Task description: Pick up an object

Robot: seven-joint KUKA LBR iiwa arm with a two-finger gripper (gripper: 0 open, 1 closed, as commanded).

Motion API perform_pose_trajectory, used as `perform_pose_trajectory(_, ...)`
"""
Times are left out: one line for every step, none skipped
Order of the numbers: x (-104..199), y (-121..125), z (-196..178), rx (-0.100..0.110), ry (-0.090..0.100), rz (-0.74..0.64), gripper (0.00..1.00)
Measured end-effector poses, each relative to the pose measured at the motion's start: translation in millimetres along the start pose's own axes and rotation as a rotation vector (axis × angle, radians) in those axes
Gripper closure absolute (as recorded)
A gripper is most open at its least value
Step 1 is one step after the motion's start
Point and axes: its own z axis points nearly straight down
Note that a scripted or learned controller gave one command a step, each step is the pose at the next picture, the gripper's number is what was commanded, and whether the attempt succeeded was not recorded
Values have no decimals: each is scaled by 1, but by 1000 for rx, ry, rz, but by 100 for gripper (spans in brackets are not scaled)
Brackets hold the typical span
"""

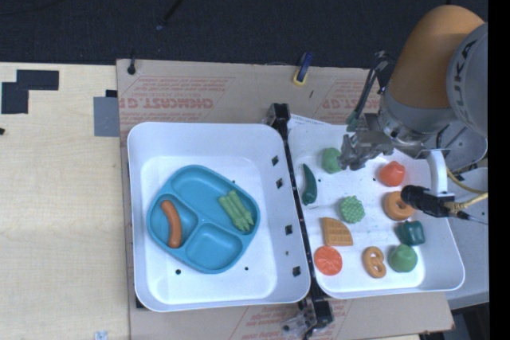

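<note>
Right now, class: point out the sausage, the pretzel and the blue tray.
Sausage [171,222], camera view, middle of its length.
Pretzel [373,261], camera view, on its centre twist.
Blue tray [209,251], camera view, bare floor of its lower compartment.

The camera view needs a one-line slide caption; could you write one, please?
Claw poised over right bin of toy foods; blue plate in left bin.

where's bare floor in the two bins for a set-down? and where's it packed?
Left bin: bare white strips all round the blue tray, widest behind it and along the front wall. Right bin: crowded; small gaps between the green ball and the donut, and in the far corner by the divider. The end effector sits beside the green piece.
</note>
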Motion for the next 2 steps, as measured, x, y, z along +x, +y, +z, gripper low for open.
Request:
perform_pose_trajectory(15, 24, -6, 1, 0, 1, 100)
perform_pose_trajectory(14, 18, 15, 6, -1, 4, 100)
